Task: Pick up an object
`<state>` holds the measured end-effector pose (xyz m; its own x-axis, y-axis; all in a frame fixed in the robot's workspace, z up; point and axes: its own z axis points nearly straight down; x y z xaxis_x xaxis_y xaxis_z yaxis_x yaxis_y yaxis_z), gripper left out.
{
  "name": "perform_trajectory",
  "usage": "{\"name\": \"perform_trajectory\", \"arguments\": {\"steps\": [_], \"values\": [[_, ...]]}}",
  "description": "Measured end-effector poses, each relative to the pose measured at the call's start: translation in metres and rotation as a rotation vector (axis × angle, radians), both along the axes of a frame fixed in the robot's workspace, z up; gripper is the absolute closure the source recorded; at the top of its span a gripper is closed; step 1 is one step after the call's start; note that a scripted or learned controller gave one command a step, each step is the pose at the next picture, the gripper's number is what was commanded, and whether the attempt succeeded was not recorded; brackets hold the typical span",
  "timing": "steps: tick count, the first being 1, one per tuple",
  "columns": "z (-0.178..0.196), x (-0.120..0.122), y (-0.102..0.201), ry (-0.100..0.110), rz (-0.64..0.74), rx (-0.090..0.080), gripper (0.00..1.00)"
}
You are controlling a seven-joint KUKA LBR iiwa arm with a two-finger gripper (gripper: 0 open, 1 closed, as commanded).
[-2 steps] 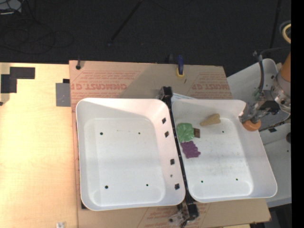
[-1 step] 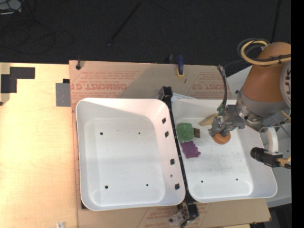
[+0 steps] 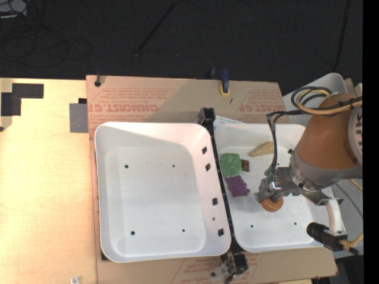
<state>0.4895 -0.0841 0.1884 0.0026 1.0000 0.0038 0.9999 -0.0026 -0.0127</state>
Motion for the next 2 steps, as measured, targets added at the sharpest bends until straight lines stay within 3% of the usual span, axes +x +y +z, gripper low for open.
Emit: {"name": "perform_trajectory", "arguments": {"steps": [1, 2], "values": [[0.084, 0.049, 0.051, -0.020, 0.010, -0.002, 1.00], [0.109, 0.082, 0.098, -0.014, 0.007, -0.004, 1.00]]}}
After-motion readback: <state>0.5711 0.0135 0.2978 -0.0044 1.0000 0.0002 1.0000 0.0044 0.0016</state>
